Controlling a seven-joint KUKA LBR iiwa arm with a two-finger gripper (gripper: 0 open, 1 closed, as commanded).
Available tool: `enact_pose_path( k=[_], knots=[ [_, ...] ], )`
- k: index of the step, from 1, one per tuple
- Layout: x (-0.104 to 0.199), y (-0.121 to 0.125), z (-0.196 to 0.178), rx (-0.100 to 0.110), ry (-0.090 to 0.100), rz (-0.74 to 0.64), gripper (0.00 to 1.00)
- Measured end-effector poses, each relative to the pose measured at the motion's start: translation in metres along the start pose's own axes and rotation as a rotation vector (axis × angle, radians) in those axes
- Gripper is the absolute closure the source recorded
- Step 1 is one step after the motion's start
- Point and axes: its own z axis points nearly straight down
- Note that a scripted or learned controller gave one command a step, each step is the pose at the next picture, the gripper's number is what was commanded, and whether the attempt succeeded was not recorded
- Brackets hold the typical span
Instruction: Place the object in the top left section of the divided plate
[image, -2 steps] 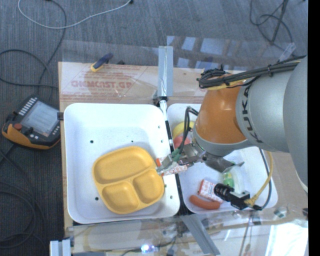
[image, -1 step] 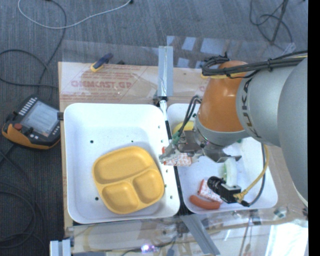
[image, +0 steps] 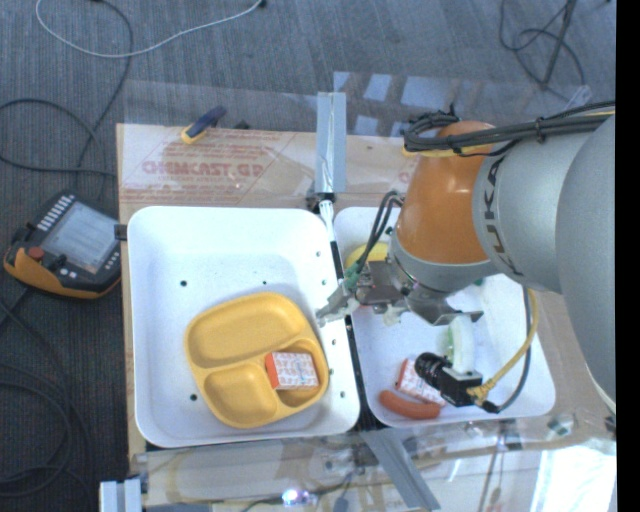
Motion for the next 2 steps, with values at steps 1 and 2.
enact_pose_path(
  k=[1,2],
  knots=[
    [0.0003,0.0003,-0.0086,0.002,-0.002,-0.002,1.0],
    [-0.0001,0.0003,-0.0087,0.001,-0.003,-0.001,0.0]
  ],
)
